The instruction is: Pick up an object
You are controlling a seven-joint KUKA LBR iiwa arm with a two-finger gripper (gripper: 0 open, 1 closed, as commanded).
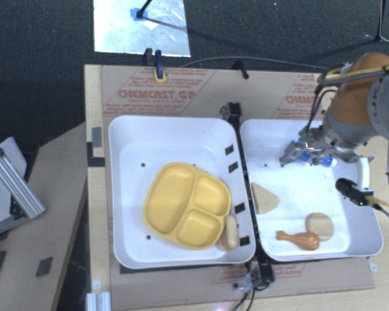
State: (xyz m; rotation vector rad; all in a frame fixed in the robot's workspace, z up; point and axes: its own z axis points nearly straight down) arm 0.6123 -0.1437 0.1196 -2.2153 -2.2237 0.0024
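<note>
Two white bins on the bench, five things inside.
Left bin [126, 173]: one yellow tray [185, 203], one roll [230, 232]. Right bin [369, 232]: one wedge [265, 198], one drumstick [299, 239], one round bun [319, 225]. Claw [297, 153] hangs far over it; can't tell whether spread.

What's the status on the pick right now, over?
Gripper over the right bin, upper area, nothing seen in it. Wedge, round piece, drumstick lie nearer the front. Path unobstructed.
</note>
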